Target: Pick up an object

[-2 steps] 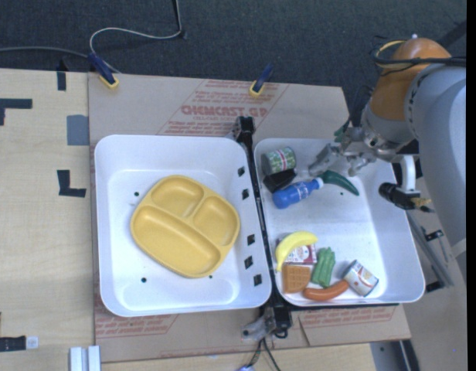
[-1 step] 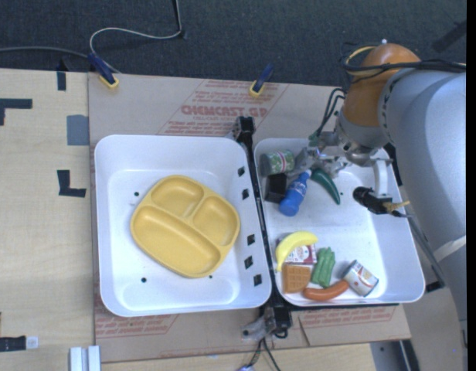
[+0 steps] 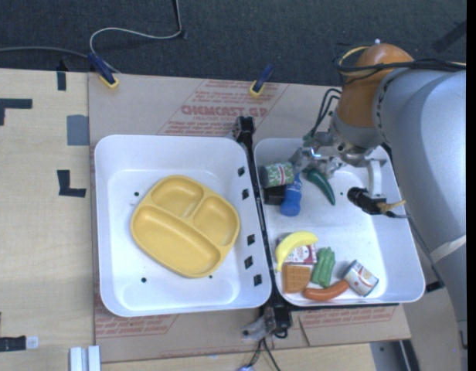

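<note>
Over the right bin's (image 3: 392,230) far end, I am lowering toward the green pepper (image 3: 323,184), keeping clear of the blue bottle (image 3: 291,198); whether my gripper (image 3: 321,157) is spread, I cannot tell.

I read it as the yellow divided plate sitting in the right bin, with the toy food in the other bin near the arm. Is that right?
Not quite. The camera view shows the yellow divided plate lying in the left white bin. The toy food, such as the yellow banana and the green pepper, is in the right white bin, where the arm reaches in.
</note>
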`<state>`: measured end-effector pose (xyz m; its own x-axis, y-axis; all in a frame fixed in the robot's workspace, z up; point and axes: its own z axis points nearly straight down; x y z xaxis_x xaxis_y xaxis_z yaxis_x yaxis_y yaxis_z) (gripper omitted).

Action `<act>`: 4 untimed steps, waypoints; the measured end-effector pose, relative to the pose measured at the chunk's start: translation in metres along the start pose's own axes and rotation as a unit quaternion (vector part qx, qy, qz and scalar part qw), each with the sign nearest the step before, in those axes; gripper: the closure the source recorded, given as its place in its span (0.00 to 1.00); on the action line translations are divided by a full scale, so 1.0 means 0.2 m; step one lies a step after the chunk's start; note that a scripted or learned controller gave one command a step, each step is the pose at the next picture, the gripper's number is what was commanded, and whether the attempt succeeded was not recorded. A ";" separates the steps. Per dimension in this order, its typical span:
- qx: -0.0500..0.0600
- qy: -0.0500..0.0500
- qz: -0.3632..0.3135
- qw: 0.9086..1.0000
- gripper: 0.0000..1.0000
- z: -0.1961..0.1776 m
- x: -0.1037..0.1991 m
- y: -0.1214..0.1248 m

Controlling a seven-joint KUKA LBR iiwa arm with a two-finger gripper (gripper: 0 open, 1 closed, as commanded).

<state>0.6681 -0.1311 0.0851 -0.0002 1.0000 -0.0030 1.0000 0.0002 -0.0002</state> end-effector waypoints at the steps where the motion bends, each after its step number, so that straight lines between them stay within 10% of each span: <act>1: 0.000 0.000 -0.001 1.000 0.00 0.00 0.17 0.00; 2: 0.001 0.000 -0.001 1.000 1.00 -0.04 0.17 0.00; 4: 0.001 0.002 -0.001 1.000 1.00 -0.88 0.54 -0.49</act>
